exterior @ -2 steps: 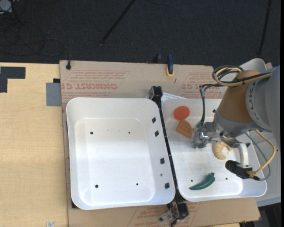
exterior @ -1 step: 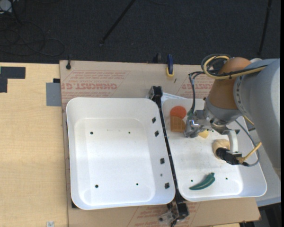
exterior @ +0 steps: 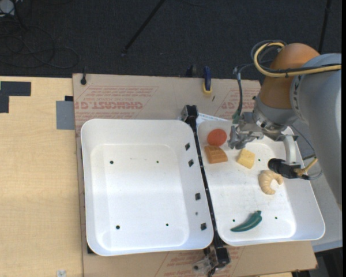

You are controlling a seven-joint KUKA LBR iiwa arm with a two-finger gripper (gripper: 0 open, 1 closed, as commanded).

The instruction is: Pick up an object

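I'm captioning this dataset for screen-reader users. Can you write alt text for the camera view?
A grey robot arm reaches from the right, its gripper low over the right white bin, among a red ball, an orange block and a yellow block. A croissant-shaped toy and a green pepper lie nearer. The left white bin sits alongside.

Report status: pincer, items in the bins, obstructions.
Pincer low over right bin, nothing seen gripped. Red ball, orange block, yellow block right beside it. Croissant, green pepper further off.
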